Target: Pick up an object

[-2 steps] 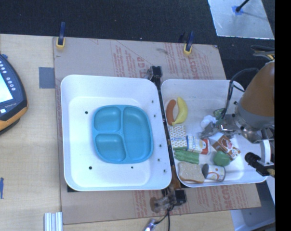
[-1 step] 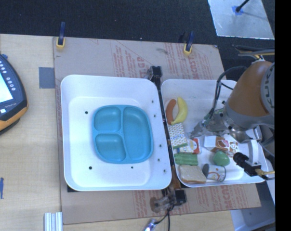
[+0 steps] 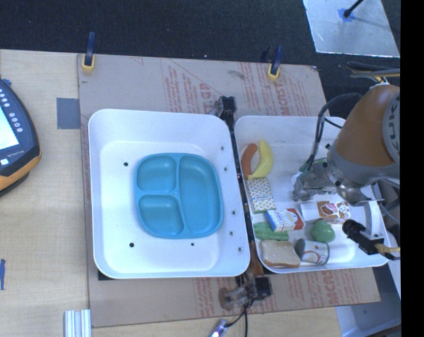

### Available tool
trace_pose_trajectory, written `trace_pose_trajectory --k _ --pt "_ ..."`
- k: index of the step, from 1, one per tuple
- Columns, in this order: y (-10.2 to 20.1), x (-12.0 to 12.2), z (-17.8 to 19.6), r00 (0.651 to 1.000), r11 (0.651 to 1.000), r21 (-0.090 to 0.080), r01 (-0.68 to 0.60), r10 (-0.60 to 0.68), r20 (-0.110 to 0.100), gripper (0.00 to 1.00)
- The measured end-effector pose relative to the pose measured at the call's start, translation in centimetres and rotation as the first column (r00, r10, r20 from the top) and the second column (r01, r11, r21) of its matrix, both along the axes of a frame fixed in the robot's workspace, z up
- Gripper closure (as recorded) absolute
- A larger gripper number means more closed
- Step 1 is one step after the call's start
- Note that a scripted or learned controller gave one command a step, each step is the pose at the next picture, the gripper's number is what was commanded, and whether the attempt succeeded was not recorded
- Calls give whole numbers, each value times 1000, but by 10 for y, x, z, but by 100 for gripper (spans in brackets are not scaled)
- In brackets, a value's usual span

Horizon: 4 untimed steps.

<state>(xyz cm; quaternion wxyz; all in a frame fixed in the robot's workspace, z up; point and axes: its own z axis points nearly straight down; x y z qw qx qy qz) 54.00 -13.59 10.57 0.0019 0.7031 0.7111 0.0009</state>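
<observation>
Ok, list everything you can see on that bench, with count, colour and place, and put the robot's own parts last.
White bins: 2, side by side; left bin, right bin.
Divided plate: 1, blue, in the left bin.
Banana: 1, yellow, top of the right bin.
Sausage: 1, orange-red, beside the banana.
Bread slice: 1, tan, bottom of the right bin.
Green fruit: 1, right bin, lower right.
Clamps: 2, blue and yellow, top edge of the board.
Control pendant: 1, orange-rimmed, far left.
Arm: 1, grey and orange, over the right bin.

The arm [image 3: 363, 135] hides the hand's [image 3: 307, 186] fingers.
</observation>
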Motion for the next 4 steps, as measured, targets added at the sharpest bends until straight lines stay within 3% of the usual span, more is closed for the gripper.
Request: trace_pose_trajectory --k 1,2,3,4 --pt "0 0 0 1000 1000 0 0 0 0 0" --pt "1 -57 -13 1000 1000 -1 3 -3 1 0" --pt "-14 1 10 1000 1000 2 9 -9 -6 0" --pt "9 85 -14 1000 1000 3 9 -9 -7 0"
